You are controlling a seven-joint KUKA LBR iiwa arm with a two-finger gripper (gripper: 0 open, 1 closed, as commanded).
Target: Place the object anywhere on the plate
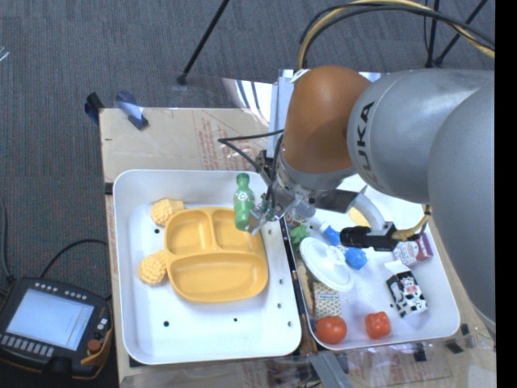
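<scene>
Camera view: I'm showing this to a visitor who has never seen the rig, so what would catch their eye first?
First, the big grey arm with its orange band, filling the upper right and reaching down between the bins. Next, the yellow divided plate in the left bin, with a green bottle upright at its top right edge, right beside the gripper. Then the right bin's clutter, including two red tomatoes.

The arm (pixel 404 136) hides the right bin's (pixel 440 293) far side behind the end effector (pixel 271 208), whose finger spread is unclear.
</scene>
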